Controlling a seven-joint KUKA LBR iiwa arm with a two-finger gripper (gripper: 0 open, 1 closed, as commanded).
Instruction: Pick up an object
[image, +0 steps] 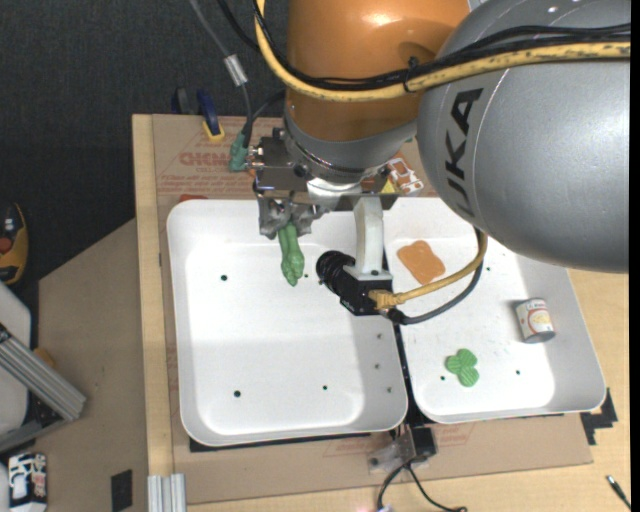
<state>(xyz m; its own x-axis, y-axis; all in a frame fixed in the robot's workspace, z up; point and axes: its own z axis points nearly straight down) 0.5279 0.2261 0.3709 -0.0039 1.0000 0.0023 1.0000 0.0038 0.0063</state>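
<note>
A cardboard sheet (170, 300) covers the bench. Two white bins lie directly on it, touching side by side: the left bin (270, 400) and, to its right, the right bin (540, 395). Behind the left bin sits a blue-and-yellow clamp (208, 115).

I see a green pickle (291, 257), white bins (262, 390), an orange slab (421, 261), a green leaf shape (462, 368), a silver can (535, 321), and a grey arm (520, 130) with an orange band (360, 60).
</note>
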